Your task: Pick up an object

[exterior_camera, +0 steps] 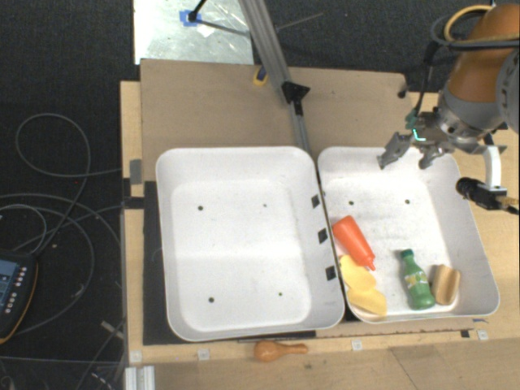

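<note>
Toys are sitting in the lower part of the right bin [455,210], and any one of them is the thing you are trying to pick up. You are holding the gripper [409,154] up near the top edge of that bin, at the upper right of the frame, with its two fingers spread apart and nothing between them. It is hanging well apart from the toys, so you are needing to bring it down the frame toward them first. You are looking at an orange carrot [355,240] lying on a slant just right of the wall between the bins, and it is touching a yellow toy [362,287] below it. To do this well, you are wanting a toy with room on both sides for the fingers. The green bottle [416,279] is lying just beside a tan bread piece [445,283] in the lower right corner, so those two are looking crowded. The top half of the carrot is looking like the easiest spot, I think, if you are turning the fingers across its thin body. Counting now: you are seeing two white bins, four toys in the right one, the left bin [236,242], and one small orange toy [276,349] lying outside on the bench [349,96] at the bottom of the frame.
</note>
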